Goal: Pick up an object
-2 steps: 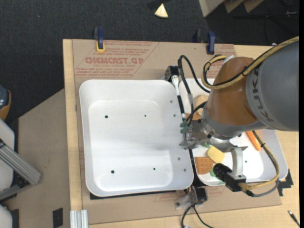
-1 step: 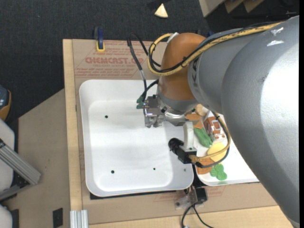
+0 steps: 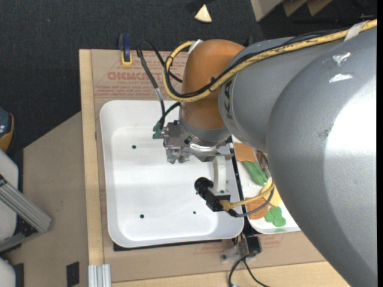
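Grey arm [image 3: 311, 142], mine, crosses from the right above both bins, its orange band [image 3: 206, 91] over the gripper [image 3: 175, 149], which hangs above the left white bin [image 3: 119, 178]. Green objects [image 3: 266, 205] lie in the right bin [image 3: 281, 225], partly hidden; gripper state cannot be told.

Two bins sit side by side on the table [image 3: 90, 160], the left bin [image 3: 119, 178] before the printed board edge and the right bin [image 3: 287, 223] largely hidden under the arm [image 3: 311, 130], whose pincer [image 3: 173, 154] hangs over the left bin's rear half, while small items [image 3: 257, 172] lie in the right bin.
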`<state>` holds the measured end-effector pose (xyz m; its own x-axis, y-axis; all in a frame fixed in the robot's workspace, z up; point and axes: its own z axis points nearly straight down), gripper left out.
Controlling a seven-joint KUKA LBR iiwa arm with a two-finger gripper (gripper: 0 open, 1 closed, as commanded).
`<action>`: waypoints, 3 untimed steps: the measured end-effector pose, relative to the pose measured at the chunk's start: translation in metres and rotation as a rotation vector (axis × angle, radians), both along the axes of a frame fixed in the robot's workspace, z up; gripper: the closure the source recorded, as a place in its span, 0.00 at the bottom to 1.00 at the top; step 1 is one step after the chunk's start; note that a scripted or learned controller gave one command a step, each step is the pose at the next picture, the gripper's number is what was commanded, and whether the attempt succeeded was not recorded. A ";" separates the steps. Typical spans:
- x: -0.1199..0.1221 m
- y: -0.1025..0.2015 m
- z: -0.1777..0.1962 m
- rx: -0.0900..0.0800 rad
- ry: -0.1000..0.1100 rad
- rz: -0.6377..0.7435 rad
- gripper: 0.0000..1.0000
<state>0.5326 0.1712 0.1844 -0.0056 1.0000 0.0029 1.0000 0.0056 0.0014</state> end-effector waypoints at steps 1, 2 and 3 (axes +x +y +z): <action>-0.010 0.035 0.038 -0.001 -0.002 -0.001 1.00; -0.019 0.055 0.053 -0.002 0.000 -0.003 1.00; -0.049 0.053 0.055 -0.003 0.006 -0.005 1.00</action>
